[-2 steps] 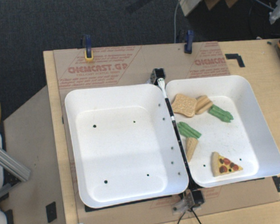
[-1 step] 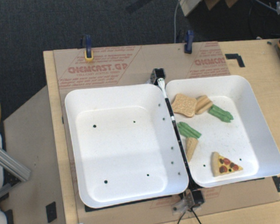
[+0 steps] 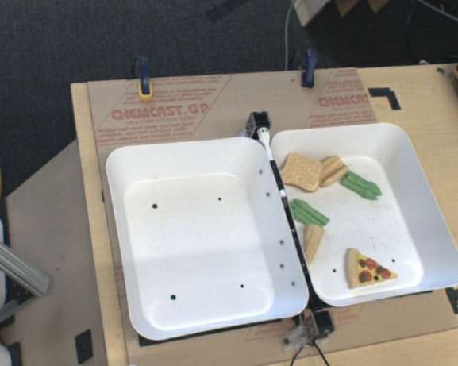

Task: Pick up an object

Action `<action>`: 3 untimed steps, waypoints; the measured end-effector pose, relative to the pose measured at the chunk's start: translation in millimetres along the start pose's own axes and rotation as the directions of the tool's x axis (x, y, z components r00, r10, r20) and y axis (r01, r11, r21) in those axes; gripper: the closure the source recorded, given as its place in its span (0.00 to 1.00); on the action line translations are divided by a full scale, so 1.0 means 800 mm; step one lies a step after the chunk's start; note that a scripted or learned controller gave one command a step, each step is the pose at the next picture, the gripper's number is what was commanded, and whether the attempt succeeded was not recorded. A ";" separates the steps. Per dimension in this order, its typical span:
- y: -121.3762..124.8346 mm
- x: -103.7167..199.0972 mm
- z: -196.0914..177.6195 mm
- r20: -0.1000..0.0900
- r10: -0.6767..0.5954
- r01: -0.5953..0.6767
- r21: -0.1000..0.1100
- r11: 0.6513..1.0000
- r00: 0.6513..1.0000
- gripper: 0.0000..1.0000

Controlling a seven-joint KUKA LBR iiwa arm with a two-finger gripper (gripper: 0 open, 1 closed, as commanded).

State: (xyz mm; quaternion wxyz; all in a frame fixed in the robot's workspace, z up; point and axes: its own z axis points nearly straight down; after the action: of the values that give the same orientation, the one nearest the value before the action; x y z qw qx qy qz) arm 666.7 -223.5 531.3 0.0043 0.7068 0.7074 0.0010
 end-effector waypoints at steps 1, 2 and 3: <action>0.000 0.000 -0.006 -0.001 0.000 0.000 0.002 1.000 1.000 0.00; 0.000 0.016 -0.006 -0.003 0.000 0.000 0.007 1.000 1.000 0.00; 0.000 -0.001 -0.005 -0.001 0.003 -0.003 0.004 1.000 1.000 0.00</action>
State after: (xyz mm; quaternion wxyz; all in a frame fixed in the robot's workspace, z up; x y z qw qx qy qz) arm 666.5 -224.5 535.4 0.0026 0.7078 0.7064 0.0001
